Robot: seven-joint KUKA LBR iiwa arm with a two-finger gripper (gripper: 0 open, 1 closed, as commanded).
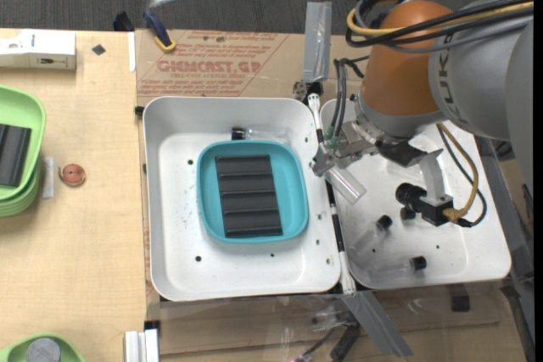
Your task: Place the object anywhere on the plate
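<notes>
Where the two bins meet, near the right bin's (475, 267) left rim: clear, glassy tube-like object (346, 182), tilted, just below gripper (327, 158). Grip state impossible to tell. Teal plate (208, 199), black ribbed insert, centred in left bin (170, 267).

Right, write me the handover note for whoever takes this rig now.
Gripper: over the right bin, near the wall between the bins; its fingers are hard to make out.
Plate: teal, in the left bin, with a black ribbed block lying on it.
Small dark bits sit in the right bin.
Done: a block is on the plate.
Left: check whether that block is the job's object, and whether the gripper carries anything.
</notes>
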